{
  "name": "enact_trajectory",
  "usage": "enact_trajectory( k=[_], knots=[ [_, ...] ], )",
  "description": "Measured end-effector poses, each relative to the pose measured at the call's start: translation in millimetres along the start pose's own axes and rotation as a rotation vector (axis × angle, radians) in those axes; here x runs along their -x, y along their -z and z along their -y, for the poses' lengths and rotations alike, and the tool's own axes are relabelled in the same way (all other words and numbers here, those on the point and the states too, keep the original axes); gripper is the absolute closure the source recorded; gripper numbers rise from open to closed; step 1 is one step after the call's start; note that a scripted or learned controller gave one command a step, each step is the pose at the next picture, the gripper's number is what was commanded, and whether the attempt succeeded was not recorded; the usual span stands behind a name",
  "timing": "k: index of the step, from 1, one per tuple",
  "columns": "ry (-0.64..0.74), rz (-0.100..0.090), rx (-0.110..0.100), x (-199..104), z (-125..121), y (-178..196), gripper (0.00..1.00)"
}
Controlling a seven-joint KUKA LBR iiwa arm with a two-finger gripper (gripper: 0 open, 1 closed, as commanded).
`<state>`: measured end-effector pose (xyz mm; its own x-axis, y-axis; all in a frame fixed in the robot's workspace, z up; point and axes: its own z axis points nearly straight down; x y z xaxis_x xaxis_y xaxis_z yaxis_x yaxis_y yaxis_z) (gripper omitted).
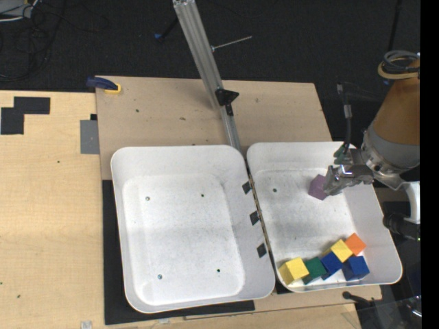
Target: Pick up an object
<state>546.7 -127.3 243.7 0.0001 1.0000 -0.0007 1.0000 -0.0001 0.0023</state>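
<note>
A small purple block (pixel 317 187) lies in the upper middle of the right bin (pixel 302 218). My gripper (pixel 335 181) reaches in from the right and sits right against the block's right side, low over the bin floor. The metal of the gripper covers the block's right edge. A cluster of several blocks rests in the right bin's front right corner: a yellow one (pixel 296 269), a green one (pixel 315 268), a blue one (pixel 331 262), an orange one (pixel 354 243) and another blue one (pixel 356 269).
The left bin (pixel 137 184) lies beside the right one, with black clips (pixel 252 216) along the shared rim. A slanted aluminium bar (pixel 202 53) rises behind the bins. The arm's orange band (pixel 401 115) hangs over the right bin's far right edge.
</note>
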Motion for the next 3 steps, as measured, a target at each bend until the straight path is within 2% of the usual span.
enact_trajectory(
  k=[1, 2, 3],
  knots=[
    [0.003, -0.003, -0.006, -42.2, 3.9, -1.5, 1.0],
    [0.005, -0.003, -0.008, -99.0, 22.3, -8.0, 1.0],
    [0.004, -0.003, -0.008, -141.1, 26.6, -9.9, 1.0]
  ],
)
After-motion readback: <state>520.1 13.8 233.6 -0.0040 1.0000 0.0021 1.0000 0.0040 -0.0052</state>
